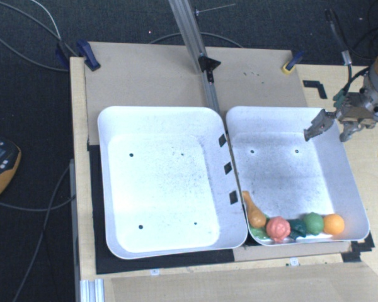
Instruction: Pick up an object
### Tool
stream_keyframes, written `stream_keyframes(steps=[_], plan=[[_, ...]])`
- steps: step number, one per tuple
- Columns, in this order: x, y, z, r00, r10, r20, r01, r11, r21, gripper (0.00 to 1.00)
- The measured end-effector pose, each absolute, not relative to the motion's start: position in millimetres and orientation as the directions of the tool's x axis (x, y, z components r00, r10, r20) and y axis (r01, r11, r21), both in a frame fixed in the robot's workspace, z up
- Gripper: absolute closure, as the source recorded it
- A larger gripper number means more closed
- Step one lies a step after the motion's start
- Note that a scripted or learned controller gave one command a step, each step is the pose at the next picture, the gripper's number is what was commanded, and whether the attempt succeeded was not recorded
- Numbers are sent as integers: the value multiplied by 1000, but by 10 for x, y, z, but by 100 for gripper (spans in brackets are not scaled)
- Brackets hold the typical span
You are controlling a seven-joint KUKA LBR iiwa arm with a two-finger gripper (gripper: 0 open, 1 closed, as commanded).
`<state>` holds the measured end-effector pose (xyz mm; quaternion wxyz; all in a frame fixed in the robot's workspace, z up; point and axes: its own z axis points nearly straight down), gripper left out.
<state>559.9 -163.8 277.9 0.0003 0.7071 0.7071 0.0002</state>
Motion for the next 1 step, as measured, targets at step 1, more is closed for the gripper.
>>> stream_keyframes(steps=[1], plan=[[5752,-1954,4322,0,1000,-2,1000,0,7,0]])
